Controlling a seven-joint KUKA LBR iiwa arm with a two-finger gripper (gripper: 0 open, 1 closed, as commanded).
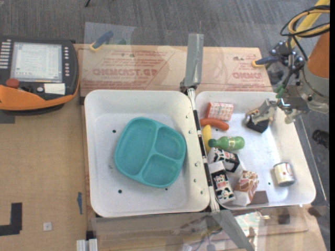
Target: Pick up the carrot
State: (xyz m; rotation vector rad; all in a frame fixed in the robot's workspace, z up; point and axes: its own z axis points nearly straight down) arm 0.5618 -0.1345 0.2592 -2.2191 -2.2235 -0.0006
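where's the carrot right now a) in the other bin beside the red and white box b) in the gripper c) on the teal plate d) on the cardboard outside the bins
A: the carrot lies in the cluttered bin just below the red and white box, apart from the gripper.

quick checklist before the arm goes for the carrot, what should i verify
1. Carrot found: ok. The carrot lies in the right bin, near the wall between the bins.
2. Carrot uncovered: ok. Nothing lies on top of it.
3. Room around it: not ok. The small box and the green bottle crowd it on two sides.
4. Gripper above carrot: not ok. The gripper is off to the carrot's right in the view.
5. Gripper unloaded: cannot tell.
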